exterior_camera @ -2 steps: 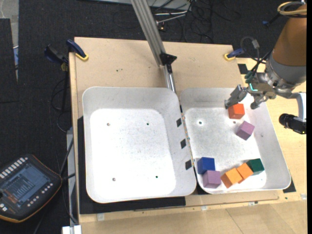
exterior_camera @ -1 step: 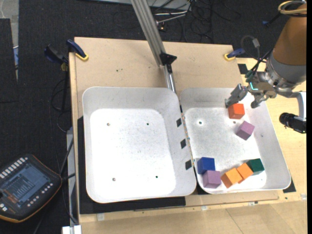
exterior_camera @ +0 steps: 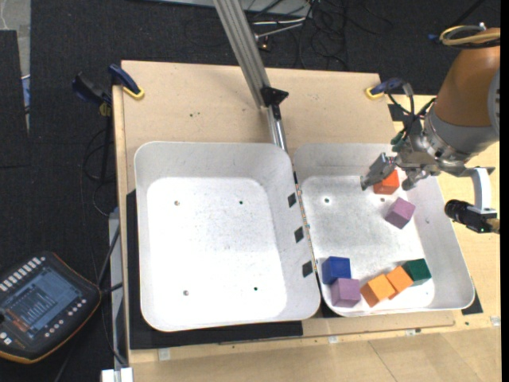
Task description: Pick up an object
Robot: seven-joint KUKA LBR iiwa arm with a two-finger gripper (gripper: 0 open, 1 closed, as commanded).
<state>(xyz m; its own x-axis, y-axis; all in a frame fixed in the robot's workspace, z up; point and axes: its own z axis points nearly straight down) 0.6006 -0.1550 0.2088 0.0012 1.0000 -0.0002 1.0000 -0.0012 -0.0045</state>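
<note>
My gripper [exterior_camera: 388, 181] reaches into the far right part of the right bin [exterior_camera: 453, 293]. It stands open, one finger on each side of a small red-orange block [exterior_camera: 387, 185]. The block lies low between the fingertips, with a little gap showing on each side. I cannot tell whether it rests on the bin floor. Just in front of it lies a light purple block [exterior_camera: 400, 212], clear of the gripper.
Along the right bin's near edge sit a blue block [exterior_camera: 336, 267], a purple block [exterior_camera: 345, 291], two orange blocks [exterior_camera: 382, 286] and a green block [exterior_camera: 417, 271]. The left bin [exterior_camera: 151, 213] adjoins on the left. A slanted metal pole [exterior_camera: 246, 54] crosses the back.
</note>
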